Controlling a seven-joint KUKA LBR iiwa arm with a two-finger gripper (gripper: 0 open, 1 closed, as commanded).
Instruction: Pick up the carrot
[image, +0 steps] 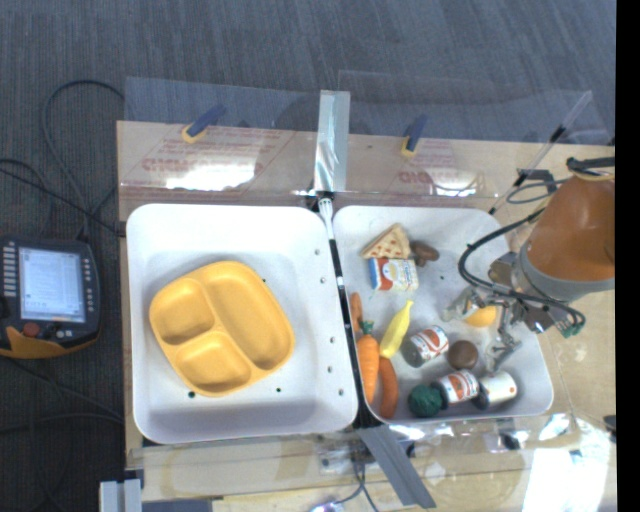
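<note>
Carrot (369, 366): right bin (540, 375), 7 o'clock corner, against the left wall.
Tool (492, 322): 3 o'clock side of the right bin, above a yellow item (482, 316); finger state cannot be told.
Left bin (150, 400): holds a yellow tray (220, 326).

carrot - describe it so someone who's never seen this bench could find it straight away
Of the two white bins, go to the right bin, the one crowded with small items. The carrot lies along that bin's left wall near the front corner. It is the long orange tapered piece with a bit of green at its top, right beside the yellow banana and left of the dark green item.
</note>
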